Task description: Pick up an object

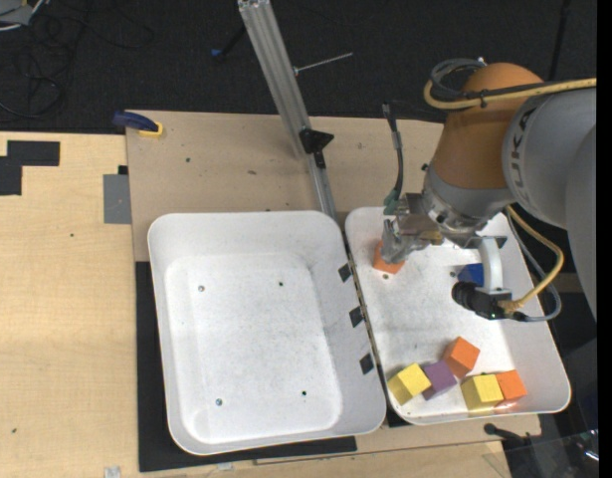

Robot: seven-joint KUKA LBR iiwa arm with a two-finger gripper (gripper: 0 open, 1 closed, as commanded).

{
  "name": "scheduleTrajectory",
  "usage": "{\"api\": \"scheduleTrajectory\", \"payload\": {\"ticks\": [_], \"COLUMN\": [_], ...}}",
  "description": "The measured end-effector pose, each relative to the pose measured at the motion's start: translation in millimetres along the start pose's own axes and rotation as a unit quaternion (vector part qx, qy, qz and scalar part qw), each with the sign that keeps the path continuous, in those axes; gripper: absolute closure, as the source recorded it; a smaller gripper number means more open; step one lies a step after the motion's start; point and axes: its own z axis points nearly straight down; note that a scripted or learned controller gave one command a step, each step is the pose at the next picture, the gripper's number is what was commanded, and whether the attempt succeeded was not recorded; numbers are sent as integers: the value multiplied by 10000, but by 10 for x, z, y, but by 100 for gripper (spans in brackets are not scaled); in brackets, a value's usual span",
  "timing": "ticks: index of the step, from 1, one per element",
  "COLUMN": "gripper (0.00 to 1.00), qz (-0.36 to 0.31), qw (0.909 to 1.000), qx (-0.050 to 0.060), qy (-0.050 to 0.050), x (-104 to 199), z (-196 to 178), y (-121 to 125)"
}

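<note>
Near the far left corner of the right bin [417, 317], close beside the wall that faces the left bin [246, 337], a small orange block [386, 264] lies on the white floor. The gripper [393, 251] stands right over it, with its tip at the block's upper edge. The relation that matters is therefore almost vertical: the block sits directly beneath the tool and shows a little toward the left and the near side from under it. What can be seen of the block looks about as wide as it is deep, so I judge there is no long axis to line up with, though the gripper covers part of it. From this slant it cannot be told whether the jaws are spread around the block, pinching it, or pressed together above it, and contact itself is unclear. The arm [549, 157] reaches in from the right. Its orange band [482, 137] arches high over the bin's far end and the wrist is turned down, so the tool points at the floor with a slight lean to the left. Well apart from the gripper, at the near end of the same bin, lies a loose group of other blocks, among them a yellow block [409, 380] touching a purple block [440, 376]. The orange block under the tool looks like the target. The next move would probably need a firm close and a straight lift, and the nearby bin wall leaves little room on that side.
</note>
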Motion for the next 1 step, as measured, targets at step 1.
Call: {"api": "scheduleTrajectory", "payload": {"ticks": [1], "gripper": [100], "qz": [-4], "qw": [10000], "qx": [4], "qy": [-1], "x": [532], "z": [36], "y": [-124]}}
